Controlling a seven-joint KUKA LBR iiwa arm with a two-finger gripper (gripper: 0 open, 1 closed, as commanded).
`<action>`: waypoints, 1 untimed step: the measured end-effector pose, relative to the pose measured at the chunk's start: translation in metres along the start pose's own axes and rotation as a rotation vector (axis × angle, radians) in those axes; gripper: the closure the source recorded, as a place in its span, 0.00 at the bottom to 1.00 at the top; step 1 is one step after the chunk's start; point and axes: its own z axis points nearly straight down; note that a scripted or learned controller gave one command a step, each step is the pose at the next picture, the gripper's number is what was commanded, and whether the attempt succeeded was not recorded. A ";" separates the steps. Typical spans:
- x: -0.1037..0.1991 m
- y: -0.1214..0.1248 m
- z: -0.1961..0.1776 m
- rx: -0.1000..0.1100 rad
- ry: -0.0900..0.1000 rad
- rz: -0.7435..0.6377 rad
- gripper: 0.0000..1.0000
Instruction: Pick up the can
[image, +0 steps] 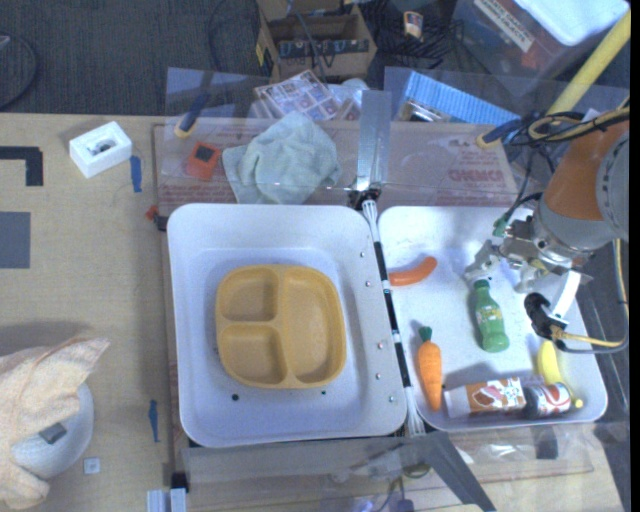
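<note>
Lying sideways at the bin's near edge, can (512, 398) is appearing rigid, slippery; grip mid-body. Gripper (497, 256) is hovering, released.

A yellow divided tray (282, 326) sits in a white bin (190, 250), beside an orange carrot (429, 368), green bottle (489, 316) and orange-and-white can (510, 398).

right bin (590, 385): gripper (497, 255) above green bottle (489, 315) | left bin (190, 300): yellow tray (282, 326)

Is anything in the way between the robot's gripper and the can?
Yes. The green bottle lies between the gripper, near the right bin's top, and the can, lying on its side along the bottom edge.
</note>
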 end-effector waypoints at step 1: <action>0.001 0.047 0.000 0.000 0.004 -0.024 0.00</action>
